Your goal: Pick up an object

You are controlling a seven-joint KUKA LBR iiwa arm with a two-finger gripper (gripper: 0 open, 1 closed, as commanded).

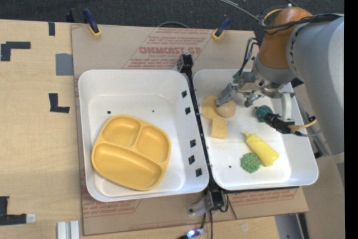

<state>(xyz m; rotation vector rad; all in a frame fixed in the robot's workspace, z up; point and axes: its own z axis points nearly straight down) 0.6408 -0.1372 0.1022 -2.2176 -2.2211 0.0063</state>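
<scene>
The two-finger gripper [234, 97] hung in the right white bin [296, 176], apparently spread around nothing; the round tan potato-like lump [226, 110] lay just below-left of its fingertips, probably touching.

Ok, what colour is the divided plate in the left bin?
Yellow. The divided plate shows plainly in the camera view, lying in the left bin.

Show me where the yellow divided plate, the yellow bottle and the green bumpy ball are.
yellow divided plate [131, 151]: camera view, on the ridge between its compartments.
yellow bottle [262, 149]: camera view, middle of its body.
green bumpy ball [250, 162]: camera view, centre of its top surface.
</scene>
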